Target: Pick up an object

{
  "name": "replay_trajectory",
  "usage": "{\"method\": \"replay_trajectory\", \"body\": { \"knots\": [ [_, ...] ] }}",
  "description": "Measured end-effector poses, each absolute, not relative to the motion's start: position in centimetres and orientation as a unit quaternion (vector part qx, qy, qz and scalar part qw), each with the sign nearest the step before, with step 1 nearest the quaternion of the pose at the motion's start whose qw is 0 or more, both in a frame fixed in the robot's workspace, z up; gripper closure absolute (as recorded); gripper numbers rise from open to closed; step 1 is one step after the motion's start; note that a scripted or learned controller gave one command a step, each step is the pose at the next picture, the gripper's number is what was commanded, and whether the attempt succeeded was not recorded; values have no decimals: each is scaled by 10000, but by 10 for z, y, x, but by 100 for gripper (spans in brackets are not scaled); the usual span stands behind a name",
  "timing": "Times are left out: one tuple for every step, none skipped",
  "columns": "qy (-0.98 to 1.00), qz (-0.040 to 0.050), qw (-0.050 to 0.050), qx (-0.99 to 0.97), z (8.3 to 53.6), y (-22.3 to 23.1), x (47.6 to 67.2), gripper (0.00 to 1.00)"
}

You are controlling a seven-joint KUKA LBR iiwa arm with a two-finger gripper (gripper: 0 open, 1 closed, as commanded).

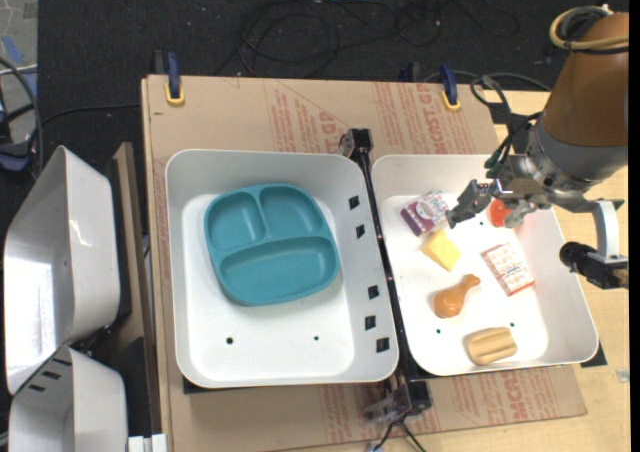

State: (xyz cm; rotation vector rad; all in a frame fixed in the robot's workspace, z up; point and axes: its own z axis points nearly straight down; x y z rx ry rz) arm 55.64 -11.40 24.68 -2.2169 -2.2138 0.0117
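Five items lie in your right bin (pixel 570 335); lower the hand (pixel 478 202), whose grip state I cannot tell, squarely over the purple packet (pixel 428 210).

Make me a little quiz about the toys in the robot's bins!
1. Multiple choice: what lies in the left bin? A) a teal divided plate B) a hot dog bun C) a chicken drumstick
2. True or false: the yellow cheese wedge lies in the same bin as the hot dog bun.
3. Fill in: the gripper is over the ____ bin.

Key:
1. A, the teal divided plate.
2. True, both lie in the right bin, along with the chicken drumstick.
3. Right.
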Motion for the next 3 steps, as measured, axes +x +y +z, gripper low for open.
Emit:
{"method": "replay_trajectory", "body": {
  "knots": [
    [-7073,4,1,-7069,252,-114,559,0],
    [-7065,14,13,-7077,198,-124,560,0],
    [-7064,12,13,-7078,141,-133,561,0]
  ]
}}
